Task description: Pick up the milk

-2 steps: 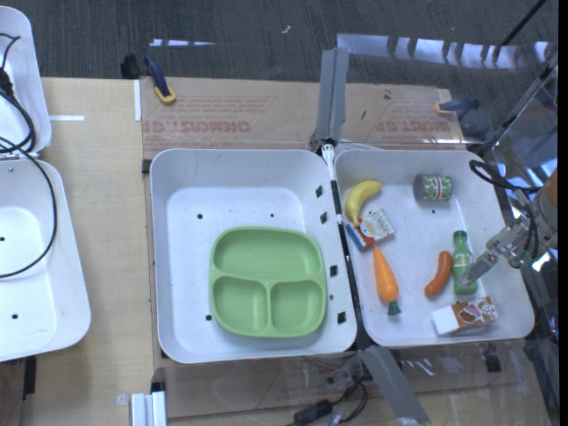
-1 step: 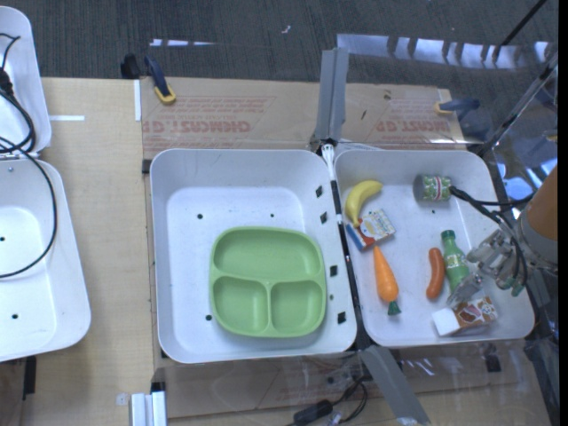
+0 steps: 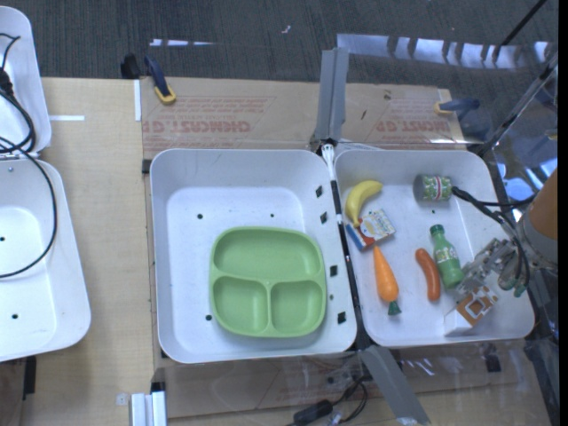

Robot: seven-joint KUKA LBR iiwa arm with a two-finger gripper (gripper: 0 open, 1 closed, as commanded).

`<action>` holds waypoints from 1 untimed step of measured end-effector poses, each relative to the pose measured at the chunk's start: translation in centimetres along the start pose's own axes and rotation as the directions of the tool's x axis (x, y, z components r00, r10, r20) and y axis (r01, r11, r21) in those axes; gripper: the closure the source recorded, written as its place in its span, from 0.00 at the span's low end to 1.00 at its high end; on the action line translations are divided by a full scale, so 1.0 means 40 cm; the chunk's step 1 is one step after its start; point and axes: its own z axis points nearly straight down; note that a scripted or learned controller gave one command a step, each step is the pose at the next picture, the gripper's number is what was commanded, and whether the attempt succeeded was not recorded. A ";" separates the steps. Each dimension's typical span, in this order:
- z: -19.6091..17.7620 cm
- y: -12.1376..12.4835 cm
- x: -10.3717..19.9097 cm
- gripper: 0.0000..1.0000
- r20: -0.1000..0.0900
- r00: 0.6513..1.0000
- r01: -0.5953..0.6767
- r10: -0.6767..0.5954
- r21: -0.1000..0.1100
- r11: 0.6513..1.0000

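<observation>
Nearest the lens, at the front of the right bin (image 3: 524,322), lies a small orange-and-white packet (image 3: 475,307). Just above it hangs the gripper (image 3: 499,266), low over the bin's right side. It is too blurred to tell whether it is released or clenched, and nothing can be seen in its grasp.

The milk (image 3: 377,225) is a small carton well apart from the gripper, on the far left of the same bin. It lies just below the banana (image 3: 361,199) and above the carrot (image 3: 385,279), close to the wall shared by the 2 bins. It seems to lie flat on a side, its long axis slanting from lower left, by the wall, to upper right. Which end is the top is too small to tell.

It is probably light, likely a toy or empty carton, with stiff but crushable walls and a smooth printed skin that could slip. The best hold looks to be across the short width at mid-body, squeezing the 2 flat faces. The approach should come from the open right side, since the wall and banana crowd the left
</observation>
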 end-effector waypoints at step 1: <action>-0.200 0.120 0.093 1.00 -0.013 0.965 -0.261 0.261 0.015 0.965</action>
